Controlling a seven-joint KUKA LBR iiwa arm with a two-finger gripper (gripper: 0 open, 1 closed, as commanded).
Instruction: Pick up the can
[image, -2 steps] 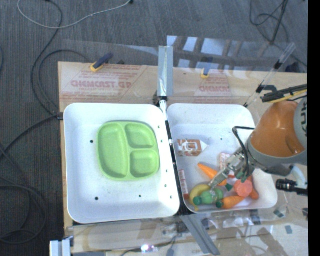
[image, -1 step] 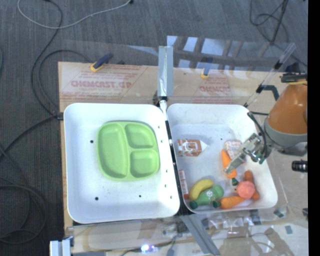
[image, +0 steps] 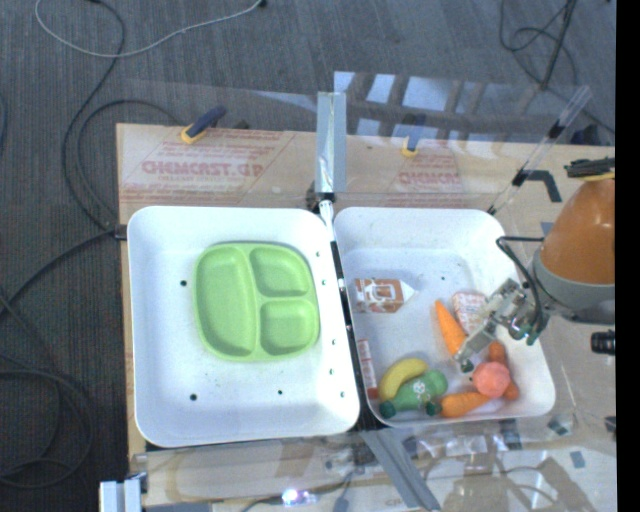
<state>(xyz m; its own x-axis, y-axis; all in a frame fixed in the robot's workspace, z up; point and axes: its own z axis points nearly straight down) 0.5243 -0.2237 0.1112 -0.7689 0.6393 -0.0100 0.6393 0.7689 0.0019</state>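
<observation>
Reaching in from the right, grey two-finger gripper (image: 482, 343) sits low in right white bin (image: 430, 228), jaw state unclear. Small white-and-red can (image: 468, 304) lies just left of it, beside orange carrot (image: 448, 326). Yellow banana (image: 401, 374) near front. Green divided tray (image: 258, 301) in left white bin (image: 160, 380).

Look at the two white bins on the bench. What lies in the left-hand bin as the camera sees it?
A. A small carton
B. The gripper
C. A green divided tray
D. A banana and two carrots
C: the green divided tray sits alone in the left bin, while the banana, the small carton and the gripper are all in the right bin.
</observation>
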